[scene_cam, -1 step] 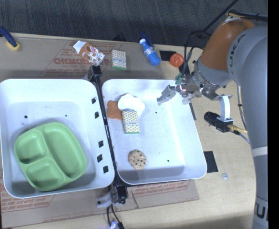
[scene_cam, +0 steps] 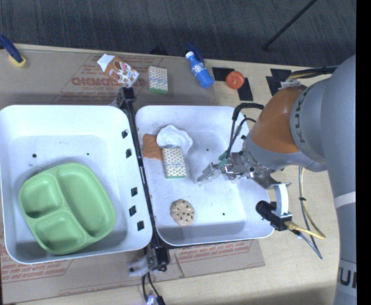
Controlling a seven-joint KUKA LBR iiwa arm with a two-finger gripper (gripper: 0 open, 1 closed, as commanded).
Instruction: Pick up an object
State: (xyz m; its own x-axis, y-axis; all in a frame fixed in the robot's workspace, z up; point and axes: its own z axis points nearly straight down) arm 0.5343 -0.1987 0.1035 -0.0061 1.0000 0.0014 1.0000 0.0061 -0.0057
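Claw (scene_cam: 206,173) hangs in rt bin (scene_cam: 236,224), fingers apart, nothing btwn them. Patterned box (scene_cam: 174,161) sits just left; cookie (scene_cam: 183,212) lies nearer the front.

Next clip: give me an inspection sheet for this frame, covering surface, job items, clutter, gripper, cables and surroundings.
Surface: bench with cardboard sheet under left bin and right bin.
Job's things: right bin holds cookie, patterned packet, white wrapper, orange piece.
Clutter: green divided tray in left bin; snack bag, small box, blue bottle, orange ball behind the bins.
Gripper: low in right bin, nothing between jaws.
Cables: black loop at wrist; yellow wires.
Surroundings: dark floor.
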